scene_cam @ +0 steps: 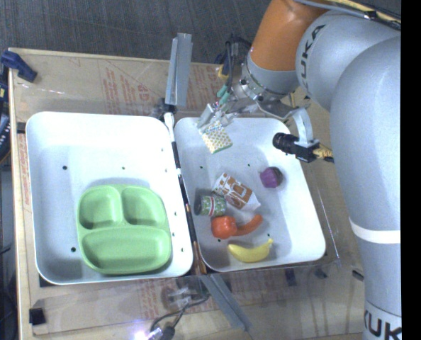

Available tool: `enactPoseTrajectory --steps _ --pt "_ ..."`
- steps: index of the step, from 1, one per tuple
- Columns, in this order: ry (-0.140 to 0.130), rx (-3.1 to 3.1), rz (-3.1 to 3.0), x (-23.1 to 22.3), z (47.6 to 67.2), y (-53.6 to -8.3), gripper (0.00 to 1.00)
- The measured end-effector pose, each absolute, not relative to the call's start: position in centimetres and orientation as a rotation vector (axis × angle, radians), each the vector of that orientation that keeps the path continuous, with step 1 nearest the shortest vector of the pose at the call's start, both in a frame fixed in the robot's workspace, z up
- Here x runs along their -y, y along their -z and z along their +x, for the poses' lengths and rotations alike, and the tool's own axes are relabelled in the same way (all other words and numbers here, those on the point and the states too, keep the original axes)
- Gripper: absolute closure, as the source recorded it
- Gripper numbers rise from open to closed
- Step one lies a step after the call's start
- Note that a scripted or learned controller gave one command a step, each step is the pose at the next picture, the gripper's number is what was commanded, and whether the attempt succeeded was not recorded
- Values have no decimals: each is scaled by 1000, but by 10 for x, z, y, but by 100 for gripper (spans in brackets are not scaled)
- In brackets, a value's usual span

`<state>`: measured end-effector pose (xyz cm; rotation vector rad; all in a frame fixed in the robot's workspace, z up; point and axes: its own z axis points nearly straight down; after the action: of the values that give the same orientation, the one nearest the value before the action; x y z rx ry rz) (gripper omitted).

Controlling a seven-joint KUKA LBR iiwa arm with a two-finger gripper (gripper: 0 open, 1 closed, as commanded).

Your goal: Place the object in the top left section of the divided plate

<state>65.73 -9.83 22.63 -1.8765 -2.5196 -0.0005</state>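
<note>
Evidently lifted for transfer, a small yellow-checkered packet (216,139) hangs pinched between the two-finger gripper (215,119) above the right bin's (304,218) far-left corner, away from the green divided plate (124,229).

The grey arm reaches in from the frame's right, its tool (214,119) low at upper centre, pinching a small patterned packet (216,139)

green plate (124,229) unobstructed, right bin (306,218) cluttered
</note>
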Motion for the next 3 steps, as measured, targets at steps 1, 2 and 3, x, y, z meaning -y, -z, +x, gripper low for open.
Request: enactPoseTrajectory --steps 1,2,3 --pt "-5 2572 -1799 -22 609 -191 100" --pt "-5 2654 -1674 -90 570 -191 100" --pt "-4 2976 -992 -139 501 -156 100"
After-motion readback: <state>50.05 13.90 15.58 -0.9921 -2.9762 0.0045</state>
